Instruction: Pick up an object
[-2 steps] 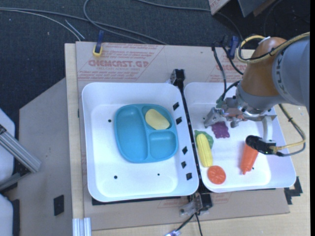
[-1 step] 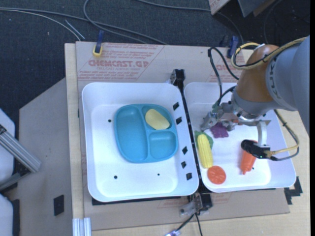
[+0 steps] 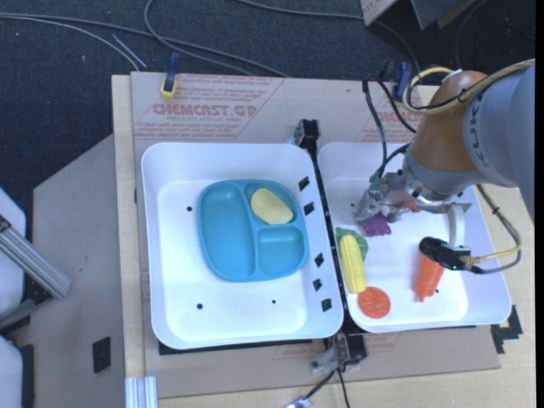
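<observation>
Camera view: the arm (image 3: 501, 130) reaches in from the right and its hand (image 3: 384, 204) is low over the upper left part of the right bin (image 3: 399, 272). A small purple toy (image 3: 376, 225) lies directly at the hand's lower edge, touching it or very nearly so; it is judged the likely target. No object is seen raised clear of a bin, so the pick is not yet done. Judgement: the approach is finished or close to finished, and the closing and the lift remain. Whether the hand is wide or narrow cannot be told, since the wrist body covers its working end from above. It also cannot be told whether the purple toy sits inside the hand or merely beside it. Part of the toy is hidden under the hand, so its shape is uncertain. The other candidates in the right bin lie untouched: a yellow corn cob (image 3: 352, 263) along the left wall, a green piece (image 3: 360, 242) partly tucked under the cob's top, a round orange-red piece (image 3: 374, 302) just below the cob, and an orange carrot (image 3: 427, 280) well apart to the right, its upper end covered. In the left bin (image 3: 170, 253) a blue divided plate (image 3: 229, 236) holds a yellow piece (image 3: 272, 205) in its upper right compartment. Both bins rest on the surface (image 3: 212, 109).
</observation>
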Controlling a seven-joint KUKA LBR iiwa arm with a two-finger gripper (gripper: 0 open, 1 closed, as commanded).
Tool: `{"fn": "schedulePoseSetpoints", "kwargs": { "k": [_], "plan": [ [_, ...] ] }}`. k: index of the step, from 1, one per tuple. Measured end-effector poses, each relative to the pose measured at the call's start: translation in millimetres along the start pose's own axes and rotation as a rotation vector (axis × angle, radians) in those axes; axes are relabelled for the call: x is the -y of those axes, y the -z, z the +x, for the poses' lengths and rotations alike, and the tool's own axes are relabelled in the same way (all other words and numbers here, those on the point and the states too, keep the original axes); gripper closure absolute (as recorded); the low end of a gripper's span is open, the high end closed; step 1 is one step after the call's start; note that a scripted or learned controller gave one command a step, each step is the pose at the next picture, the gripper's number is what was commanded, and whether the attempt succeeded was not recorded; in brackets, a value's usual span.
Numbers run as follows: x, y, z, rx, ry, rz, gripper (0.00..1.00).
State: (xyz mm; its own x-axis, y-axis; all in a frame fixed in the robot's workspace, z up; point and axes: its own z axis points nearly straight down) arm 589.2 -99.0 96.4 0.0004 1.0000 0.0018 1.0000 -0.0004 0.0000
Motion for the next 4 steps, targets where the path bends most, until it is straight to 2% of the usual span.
{"fn": "schedulePoseSetpoints", "kwargs": {
  "k": [2, 4],
  "plan": [
    [2.5, 116.8, 3.4, 0.003, 0.002, -0.007, 1.0],
    [-35.9, 138.6, 111.1, -0.001, 0.007, -0.003, 1.0]
  ]
}}
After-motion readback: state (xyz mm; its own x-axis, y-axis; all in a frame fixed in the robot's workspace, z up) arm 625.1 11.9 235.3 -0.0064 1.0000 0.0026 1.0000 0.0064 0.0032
